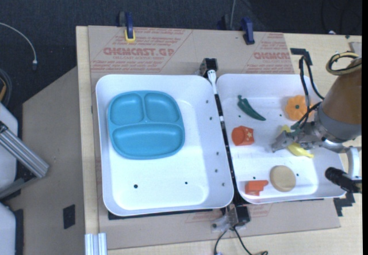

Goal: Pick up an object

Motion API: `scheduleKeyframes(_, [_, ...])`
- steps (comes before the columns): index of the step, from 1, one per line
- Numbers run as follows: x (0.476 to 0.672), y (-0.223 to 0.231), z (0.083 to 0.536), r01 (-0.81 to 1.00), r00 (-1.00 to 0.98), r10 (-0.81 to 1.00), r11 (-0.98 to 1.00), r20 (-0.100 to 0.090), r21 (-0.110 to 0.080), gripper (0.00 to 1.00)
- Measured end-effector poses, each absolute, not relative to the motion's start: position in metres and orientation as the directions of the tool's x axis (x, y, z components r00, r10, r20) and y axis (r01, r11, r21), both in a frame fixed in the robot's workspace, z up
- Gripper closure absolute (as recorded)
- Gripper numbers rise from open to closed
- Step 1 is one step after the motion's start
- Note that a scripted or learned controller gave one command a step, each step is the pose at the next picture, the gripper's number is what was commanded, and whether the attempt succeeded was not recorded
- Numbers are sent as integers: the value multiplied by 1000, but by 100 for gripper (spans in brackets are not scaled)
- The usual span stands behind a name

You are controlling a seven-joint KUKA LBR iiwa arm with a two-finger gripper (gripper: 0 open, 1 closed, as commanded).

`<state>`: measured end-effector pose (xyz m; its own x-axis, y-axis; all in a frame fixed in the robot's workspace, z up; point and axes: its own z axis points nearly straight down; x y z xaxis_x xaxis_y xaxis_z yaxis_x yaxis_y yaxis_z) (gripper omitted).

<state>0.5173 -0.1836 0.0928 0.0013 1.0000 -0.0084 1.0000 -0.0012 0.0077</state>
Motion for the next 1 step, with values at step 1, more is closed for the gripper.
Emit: scheduleKeyframes(1, [516, -181, 102, 1000, 1, 1000, -1, -3, 4, 100])
